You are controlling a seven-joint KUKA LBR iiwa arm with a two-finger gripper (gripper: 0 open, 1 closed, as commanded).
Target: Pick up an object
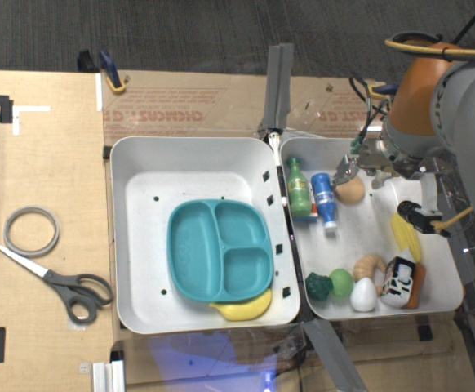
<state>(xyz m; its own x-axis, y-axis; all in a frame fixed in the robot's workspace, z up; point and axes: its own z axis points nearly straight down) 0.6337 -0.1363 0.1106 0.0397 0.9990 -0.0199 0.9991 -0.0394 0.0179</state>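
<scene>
The right bin [433, 305] holds the gripper [345, 170] near its back wall, beside a tan ball [351, 190]; its opening cannot be told.

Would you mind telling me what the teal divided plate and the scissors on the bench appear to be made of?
The teal divided plate looks like moulded plastic: uniform colour, rounded compartment ridges, soft matte sheen. The scissors seem to have bare metal blades, pale and reflective, with grey handles that are probably plastic or rubber, though the view leaves that open.
</scene>
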